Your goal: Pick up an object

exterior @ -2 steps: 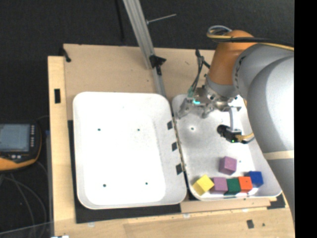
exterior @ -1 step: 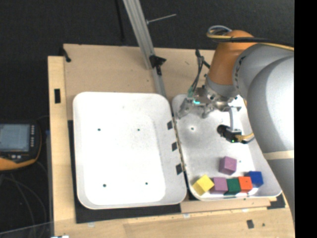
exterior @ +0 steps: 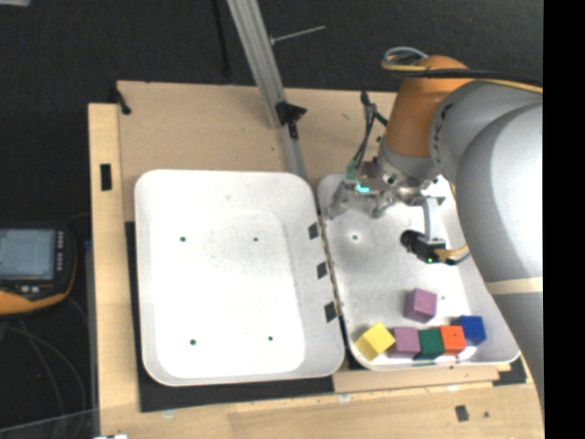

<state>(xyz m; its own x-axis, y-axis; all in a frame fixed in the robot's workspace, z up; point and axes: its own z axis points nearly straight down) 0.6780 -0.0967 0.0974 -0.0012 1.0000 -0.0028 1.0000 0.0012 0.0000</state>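
Note:
Several small blocks lie in the right bin (exterior: 366, 263) near its front edge: a yellow block (exterior: 375, 340), a light purple block (exterior: 405, 340), a green block (exterior: 430, 341), an orange block (exterior: 452, 337) and a blue block (exterior: 472, 328). Another purple block (exterior: 420, 304) sits alone a little behind them. My gripper (exterior: 362, 197) hangs over the back left part of the right bin, well behind the blocks, with nothing visible between its fingers. The grey arm with its orange band (exterior: 416, 122) covers the bin's back right corner.
The left bin (exterior: 224, 273) sits beside the right one, with black clips (exterior: 322, 269) along the shared edge. A slanted metal pole (exterior: 265, 71) rises behind the bins. A handheld screen device (exterior: 32, 259) lies off the bench at the left.

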